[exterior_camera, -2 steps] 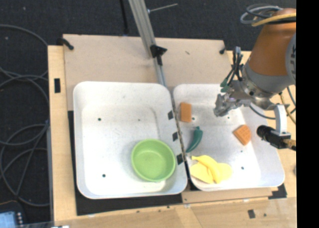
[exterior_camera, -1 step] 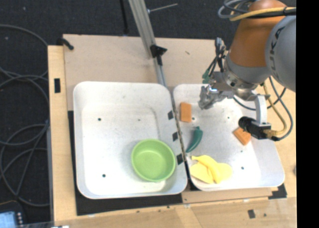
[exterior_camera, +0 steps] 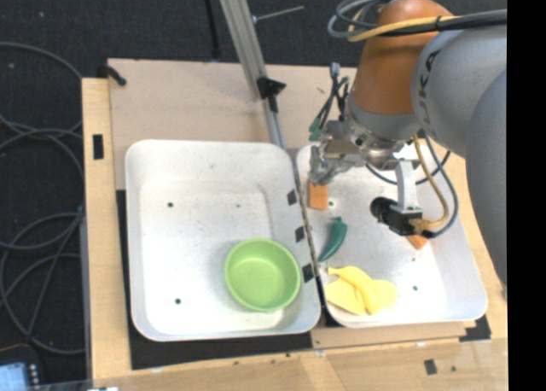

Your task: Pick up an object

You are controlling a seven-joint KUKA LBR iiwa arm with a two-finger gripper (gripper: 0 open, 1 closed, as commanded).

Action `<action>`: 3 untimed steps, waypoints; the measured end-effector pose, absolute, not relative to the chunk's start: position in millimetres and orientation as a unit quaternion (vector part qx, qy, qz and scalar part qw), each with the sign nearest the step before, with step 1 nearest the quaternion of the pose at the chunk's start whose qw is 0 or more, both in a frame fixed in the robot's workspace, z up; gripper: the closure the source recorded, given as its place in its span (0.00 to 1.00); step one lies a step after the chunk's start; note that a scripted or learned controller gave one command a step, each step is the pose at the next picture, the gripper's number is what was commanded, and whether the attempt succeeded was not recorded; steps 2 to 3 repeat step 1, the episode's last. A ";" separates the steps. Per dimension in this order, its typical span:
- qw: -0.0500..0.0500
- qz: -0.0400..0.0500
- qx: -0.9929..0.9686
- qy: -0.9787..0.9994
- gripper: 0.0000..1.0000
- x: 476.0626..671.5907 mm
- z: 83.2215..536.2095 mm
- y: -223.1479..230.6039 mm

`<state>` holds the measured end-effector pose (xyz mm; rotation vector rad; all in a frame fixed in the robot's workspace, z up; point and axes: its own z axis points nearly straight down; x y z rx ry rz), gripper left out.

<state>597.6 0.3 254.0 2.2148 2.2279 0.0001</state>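
Observation:
My gripper [exterior_camera: 319, 179] hangs over the left edge of the right bin [exterior_camera: 444, 295], pointing down. A small orange block [exterior_camera: 318, 198] sits between its fingertips, its top caught by them and the rest sticking out below. The gripper is shut on this block. Just below it, a dark green pepper-shaped object [exterior_camera: 333, 239] lies tilted against the bin's left wall. A yellow, soft-looking object [exterior_camera: 363, 290] rests at the front of the same bin. A small orange piece [exterior_camera: 416, 242] lies further right, partly hidden by the arm.
The left bin [exterior_camera: 171, 176] holds a light green bowl [exterior_camera: 262, 274] at its front right corner. A slanted metal pole [exterior_camera: 243, 31] rises behind the bins. The arm covers the back of the right bin.

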 end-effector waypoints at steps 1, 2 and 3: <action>0.001 0.000 0.705 0.709 1.00 612.5 240.6 50.8; 0.001 0.000 0.705 0.709 1.00 612.5 240.6 50.8; 0.001 0.000 0.705 0.709 1.00 612.5 240.6 50.8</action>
